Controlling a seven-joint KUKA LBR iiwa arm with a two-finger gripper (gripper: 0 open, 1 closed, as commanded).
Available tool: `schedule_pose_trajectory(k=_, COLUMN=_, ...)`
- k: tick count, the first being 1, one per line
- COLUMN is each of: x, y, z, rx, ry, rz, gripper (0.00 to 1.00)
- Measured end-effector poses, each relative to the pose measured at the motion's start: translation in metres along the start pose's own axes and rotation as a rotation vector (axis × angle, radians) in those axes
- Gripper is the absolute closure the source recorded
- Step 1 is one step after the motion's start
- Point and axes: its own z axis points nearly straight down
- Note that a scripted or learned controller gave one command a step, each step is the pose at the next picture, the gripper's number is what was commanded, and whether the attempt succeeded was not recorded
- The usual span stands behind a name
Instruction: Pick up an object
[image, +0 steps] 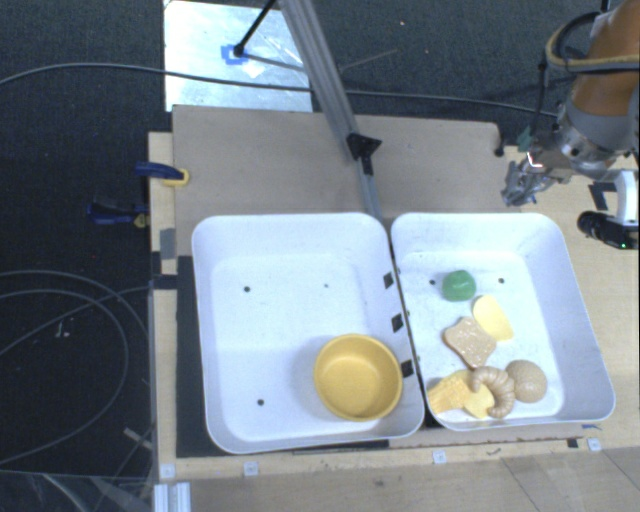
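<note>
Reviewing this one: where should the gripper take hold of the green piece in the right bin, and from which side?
Probably across the middle of the green piece, coming straight down. It looks small and rounded, and lies apart from the yellow slice nearest it, so fingers can drop on both sides. The gripper sits beyond the right bin's far rim.

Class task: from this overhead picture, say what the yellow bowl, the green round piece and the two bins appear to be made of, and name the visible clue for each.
Yellow bowl: probably plastic, matte, with even colour and a smooth moulded rim.
Green round piece: likely plastic or rubber toy food, given its uniform colour; too small to be sure.
Left bin and right bin: apparently thin moulded white plastic, with rounded corners and a soft sheen.
</note>
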Motion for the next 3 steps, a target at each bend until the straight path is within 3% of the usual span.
schedule_pose_trajectory(k=1, x=0.000, y=0.002, z=-0.055, rx=0.002, ry=0.001, rz=-0.001, gripper=1.00)
schedule_pose_trajectory(k=3, x=0.084, y=-0.050, z=-0.033, rx=0.013, ry=0.003, rz=-0.001, gripper=1.00)
